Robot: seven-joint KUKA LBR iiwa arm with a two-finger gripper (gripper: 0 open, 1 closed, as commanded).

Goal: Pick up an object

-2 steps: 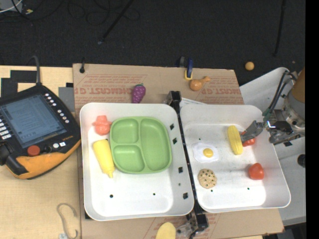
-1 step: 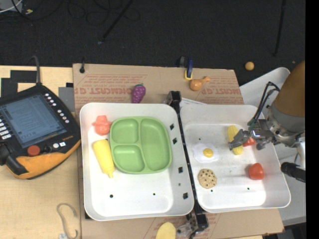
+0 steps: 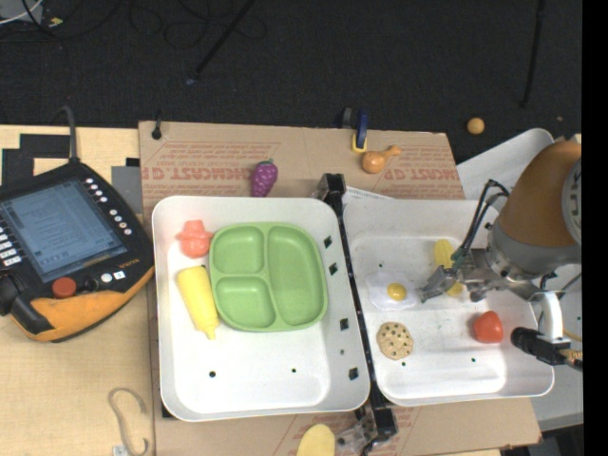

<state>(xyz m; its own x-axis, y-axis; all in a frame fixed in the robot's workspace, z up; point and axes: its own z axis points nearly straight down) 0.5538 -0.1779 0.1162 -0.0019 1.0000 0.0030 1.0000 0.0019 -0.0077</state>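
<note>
two shallow white bins sit side by side on the worktop [image 3: 57, 388], across the middle and lower part of the frame. the left bin [image 3: 249, 378] holds a green divided plate [image 3: 268, 276] in its upper half. a yellow bottle-shaped toy [image 3: 198, 298] lies just beside the plate's left edge, and a pink-orange toy [image 3: 193, 239] sits above that, near the bin's upper left corner.

the right bin [image 3: 446, 376] holds a round cookie with dark spots [image 3: 394, 340] toward its lower left. a small yellow piece on a white disc [image 3: 396, 293] is above the cookie. a yellow toy [image 3: 444, 251] lies near the bin's upper middle, and a red tomato-like toy [image 3: 487, 327] toward the right.

the arm [image 3: 541, 212] comes in from the right of the frame. its gripper [image 3: 446, 283] is low over the right bin, between the yellow toy and the small yellow piece. whether the gripper is parted or closed cannot be told here, and nothing can be made out in its grasp.

outside the bins, a purple toy [image 3: 264, 177] and an orange pear-shaped toy [image 3: 377, 159] lie on the cardboard [image 3: 209, 164] above them. a yellow object [image 3: 316, 440] is at the bottom edge, and a control pendant with a screen [image 3: 66, 245] is at the left.
</note>
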